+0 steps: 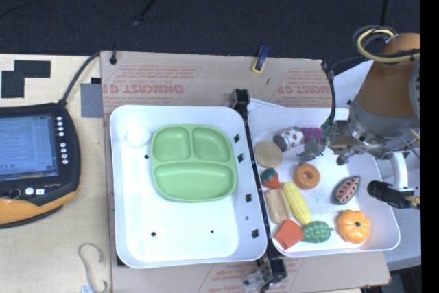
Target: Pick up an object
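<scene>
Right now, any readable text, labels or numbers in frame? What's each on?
Red printing on the cardboard sheet under the bins: upside down and mirrored from this camera, too blurred to read.
Handheld control tablet screen: lines of text, too small to read.
Nothing legible on the toy food, green plate or arm.

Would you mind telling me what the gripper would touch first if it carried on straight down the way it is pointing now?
Probably the donut: the gripper hangs just above and right of it in the right bin. Depth is unclear, so bare bin floor beside the donut is possible.
</scene>
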`<state>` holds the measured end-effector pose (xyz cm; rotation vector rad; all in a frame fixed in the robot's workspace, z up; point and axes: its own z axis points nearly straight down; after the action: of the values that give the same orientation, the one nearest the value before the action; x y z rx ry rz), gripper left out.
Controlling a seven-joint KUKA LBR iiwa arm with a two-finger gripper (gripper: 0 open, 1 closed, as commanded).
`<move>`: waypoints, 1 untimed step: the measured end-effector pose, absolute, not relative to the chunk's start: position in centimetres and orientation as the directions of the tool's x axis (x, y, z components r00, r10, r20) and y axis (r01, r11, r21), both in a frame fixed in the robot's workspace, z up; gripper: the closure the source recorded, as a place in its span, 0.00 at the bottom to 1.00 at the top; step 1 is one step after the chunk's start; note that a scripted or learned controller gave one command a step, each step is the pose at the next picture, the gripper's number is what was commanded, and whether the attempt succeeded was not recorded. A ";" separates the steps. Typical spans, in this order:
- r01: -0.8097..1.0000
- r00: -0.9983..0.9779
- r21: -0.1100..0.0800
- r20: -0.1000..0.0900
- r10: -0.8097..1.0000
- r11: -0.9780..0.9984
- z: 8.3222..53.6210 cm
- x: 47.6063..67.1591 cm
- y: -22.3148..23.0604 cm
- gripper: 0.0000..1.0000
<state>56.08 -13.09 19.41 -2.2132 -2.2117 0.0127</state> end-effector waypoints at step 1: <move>1.000 0.000 -0.004 0.001 1.000 0.000 19.9 56.3 -13.1 0.00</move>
<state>56.34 -13.13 19.92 -2.2181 -2.2192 0.0030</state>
